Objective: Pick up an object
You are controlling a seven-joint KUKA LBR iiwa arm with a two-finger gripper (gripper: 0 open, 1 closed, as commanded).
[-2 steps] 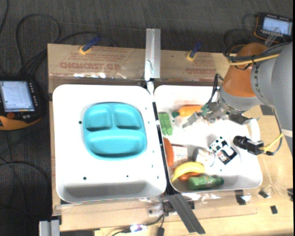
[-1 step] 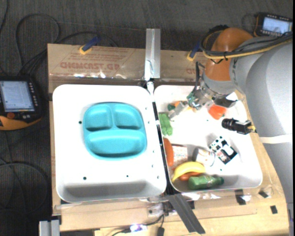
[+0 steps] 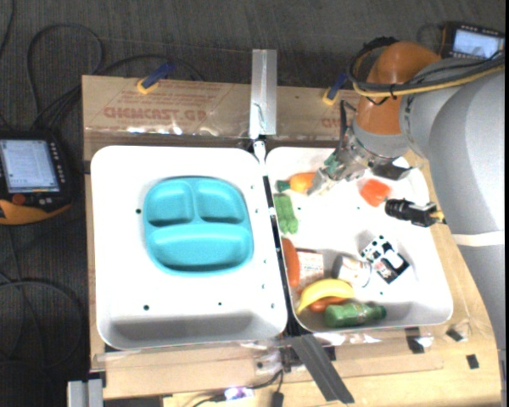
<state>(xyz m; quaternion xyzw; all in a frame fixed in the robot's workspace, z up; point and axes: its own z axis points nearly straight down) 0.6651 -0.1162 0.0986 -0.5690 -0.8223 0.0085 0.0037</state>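
The hand hangs low in the right bin, just beside an orange object. I cannot tell how it is set. The left bin holds 1 blue tray.

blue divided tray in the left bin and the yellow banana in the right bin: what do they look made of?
Light blue divided tray: looks like moulded plastic, smooth and slightly matte, with one even colour, rounded compartments and soft highlights. Yellow banana: probably a plastic or rubber toy, with flat uniform yellow and a mild sheen; the view is too coarse to say which. Both white bins look like smooth plastic too.
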